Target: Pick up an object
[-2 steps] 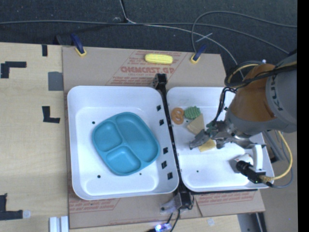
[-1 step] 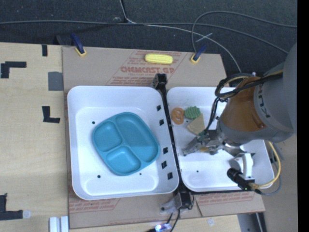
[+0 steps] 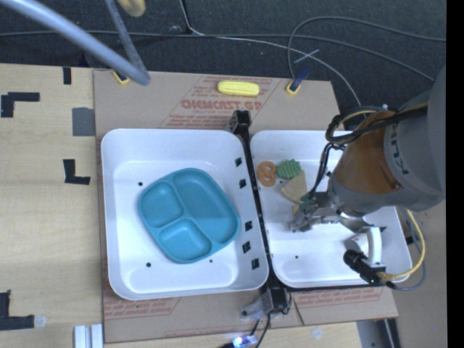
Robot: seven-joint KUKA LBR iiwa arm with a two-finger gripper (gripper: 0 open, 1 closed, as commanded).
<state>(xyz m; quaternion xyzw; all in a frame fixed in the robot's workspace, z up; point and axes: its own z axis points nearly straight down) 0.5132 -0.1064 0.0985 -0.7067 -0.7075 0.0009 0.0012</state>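
Camera view puts my arm [image 3: 384, 158] over the right bin [image 3: 319, 270], reaching in from the right with its bulk hiding much of that bin's far right side. I have the gripper [image 3: 303, 220] low in the middle of the bin, close to the small pile of objects, which I judge is the point of the pose: the program is lining up for a grab at whatever lies nearest.

The candidates sit at the far left of the right bin, bunched together. I see an orange ring-shaped piece [image 3: 267, 173], a green ridged piece [image 3: 289, 169] just beside it, and a tan flat piece [image 3: 293, 189] just near of both, close to the tool. The tan one looks likeliest, being nearest.

Whether the tool is spread or pinched I cannot tell (it is a grey blur at this size), and nothing is visibly caught in it.

The left bin [image 3: 116, 194] holds a blue divided plate [image 3: 188, 214], lying flat and well apart from the arm. A yellow object [image 3: 238, 88] rests on the cardboard beyond the bins.
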